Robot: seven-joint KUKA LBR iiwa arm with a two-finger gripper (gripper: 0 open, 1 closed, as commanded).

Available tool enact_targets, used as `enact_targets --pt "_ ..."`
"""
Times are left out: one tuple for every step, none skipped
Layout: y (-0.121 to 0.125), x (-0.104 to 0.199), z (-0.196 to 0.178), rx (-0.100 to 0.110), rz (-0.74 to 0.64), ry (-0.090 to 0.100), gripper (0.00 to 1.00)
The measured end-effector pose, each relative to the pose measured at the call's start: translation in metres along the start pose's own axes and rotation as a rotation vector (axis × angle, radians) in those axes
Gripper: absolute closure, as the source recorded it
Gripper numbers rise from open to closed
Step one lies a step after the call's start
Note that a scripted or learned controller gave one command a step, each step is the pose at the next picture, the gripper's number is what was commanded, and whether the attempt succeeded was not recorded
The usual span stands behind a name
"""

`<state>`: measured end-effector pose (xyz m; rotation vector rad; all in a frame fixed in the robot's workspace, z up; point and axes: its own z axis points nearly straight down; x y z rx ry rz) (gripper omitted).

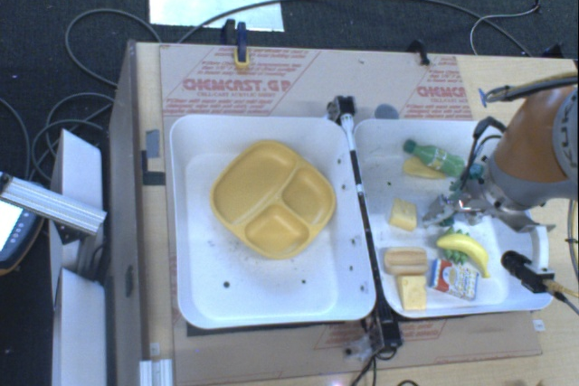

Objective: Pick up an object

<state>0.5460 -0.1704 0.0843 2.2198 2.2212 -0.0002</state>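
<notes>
Camera view: two white bins are seen side by side on the worktop. A yellow divided plate is held in the left bin. The hand is lowered into the right bin, among the items; whether it is open or closed cannot be told. A green bottle lies far of it, a banana just near of it, a cheese wedge to its left. Nearer still lie a bread roll, a small carton and a yellow block.
</notes>
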Motion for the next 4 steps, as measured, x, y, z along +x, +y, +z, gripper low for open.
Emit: enact_targets --pt "-0.051 0.009 0.000 0.000 0.000 0.001 0.00" --pt "-0.049 0.009 -0.011 -0.004 0.000 0.001 1.00" --pt "0.016 0.065 -0.041 -0.002 -0.003 0.001 1.00" --pt "0.040 0.127 -0.101 -0.003 -0.004 0.002 1.00"
